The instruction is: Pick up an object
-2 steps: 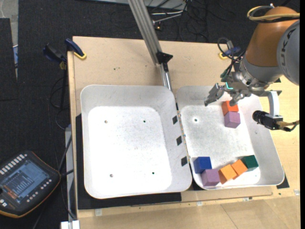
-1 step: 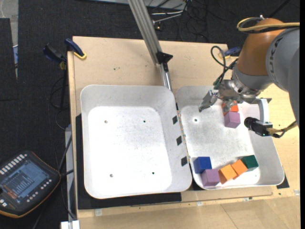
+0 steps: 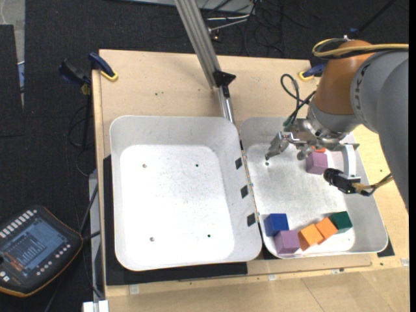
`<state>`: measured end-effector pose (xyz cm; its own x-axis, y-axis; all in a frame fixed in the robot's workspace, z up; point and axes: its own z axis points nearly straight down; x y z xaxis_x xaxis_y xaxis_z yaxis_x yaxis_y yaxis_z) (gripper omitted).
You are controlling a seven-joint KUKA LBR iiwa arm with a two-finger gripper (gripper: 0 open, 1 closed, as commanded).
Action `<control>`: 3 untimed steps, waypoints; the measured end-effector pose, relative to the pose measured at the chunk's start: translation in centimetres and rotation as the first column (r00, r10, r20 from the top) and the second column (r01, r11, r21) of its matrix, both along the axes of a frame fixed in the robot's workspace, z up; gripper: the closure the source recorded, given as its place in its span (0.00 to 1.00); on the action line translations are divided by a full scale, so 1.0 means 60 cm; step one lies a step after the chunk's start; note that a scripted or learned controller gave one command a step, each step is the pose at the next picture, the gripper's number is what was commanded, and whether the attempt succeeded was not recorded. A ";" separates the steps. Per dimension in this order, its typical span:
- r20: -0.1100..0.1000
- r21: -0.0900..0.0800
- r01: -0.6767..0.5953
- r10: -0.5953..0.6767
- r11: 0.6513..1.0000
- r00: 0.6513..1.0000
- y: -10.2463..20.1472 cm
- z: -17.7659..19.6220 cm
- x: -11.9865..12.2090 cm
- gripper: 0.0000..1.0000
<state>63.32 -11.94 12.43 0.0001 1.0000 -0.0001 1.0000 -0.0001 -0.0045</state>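
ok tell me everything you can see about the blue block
The blue block is a small solid cube, plain matte blue, foam or painted wood by its look. It rests flat on the floor of the right bin, near the front-left corner, turned slightly askew. Its right lower corner sits close against a purple block; whether they touch is unclear. It lies well clear of the gripper.

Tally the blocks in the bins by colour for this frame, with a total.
Purple: 2, one at the near edge, a paler one by the claw
Blue: 1
Orange: 1
Green: 1
Total: 5
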 end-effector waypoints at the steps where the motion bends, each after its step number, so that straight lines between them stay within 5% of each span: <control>1: 0.001 0.000 0.000 0.000 1.000 1.000 0.001 -0.052 -0.001 0.00; 2: 0.007 -0.001 0.000 0.000 1.000 1.000 0.000 -0.030 0.002 1.00; 3: 0.012 -0.001 -0.004 0.004 1.000 1.000 0.013 0.063 0.016 1.00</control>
<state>64.30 -11.14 16.22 -0.0035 1.0000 -0.0011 1.0000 0.0035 0.0077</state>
